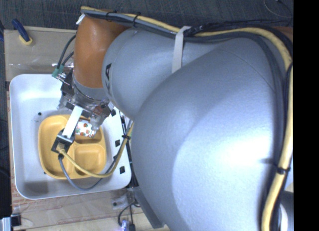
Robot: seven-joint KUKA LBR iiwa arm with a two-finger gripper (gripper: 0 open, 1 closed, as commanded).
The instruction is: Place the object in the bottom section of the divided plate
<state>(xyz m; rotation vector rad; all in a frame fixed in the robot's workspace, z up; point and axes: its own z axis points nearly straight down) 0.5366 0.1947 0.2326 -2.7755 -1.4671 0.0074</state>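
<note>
Camera view: the grey KUKA arm (209,125) enters from the right and covers most of the frame, blocking everything to the right of the left bin. Its orange wrist band (89,51) sits above the far edge of the shallow white plastic bin (22,125), which rests on the pale wooden bench (40,51). A yellow divided plastic plate (50,133) lies in this bin, towards its near half, and three compartments are visible: one long section on the left and two smaller sections on the right. The two-finger gripper (89,118) points down over the upper right section of the plate. The small white object with red-orange spots (85,130) is directly below the gripper, in or just above that upper right section. Whether it rests on the plate cannot be determined. The wrist hardware hides the gripper tip, so whether the gripper is open, closed or holding the object cannot be determined. A blue-handled tool with a yellow end (21,31) lies on the bench at far left, well apart from the bin.
</note>
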